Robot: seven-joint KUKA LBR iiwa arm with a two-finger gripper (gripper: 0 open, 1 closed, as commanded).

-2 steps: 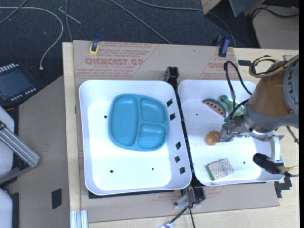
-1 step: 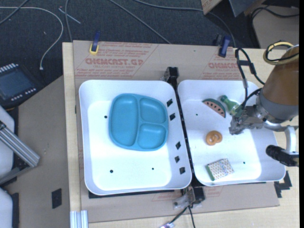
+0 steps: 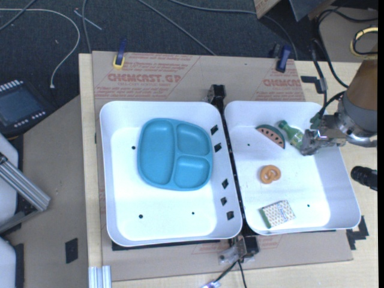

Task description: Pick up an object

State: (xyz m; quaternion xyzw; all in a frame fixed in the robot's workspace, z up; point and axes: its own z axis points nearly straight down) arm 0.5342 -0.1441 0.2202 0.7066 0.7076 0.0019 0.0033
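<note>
Claw (image 3: 309, 144) beside green object (image 3: 289, 132).

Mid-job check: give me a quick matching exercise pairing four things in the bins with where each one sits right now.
Things:
1. blue divided plate
2. pretzel
3. watermelon slice
4. patterned packet

Places:
A. near edge of the right bin
B. middle of the right bin
C. left bin
D. far part of the right bin, beside the green item by the hand

Pairs: 1-C, 2-B, 3-D, 4-A
</note>
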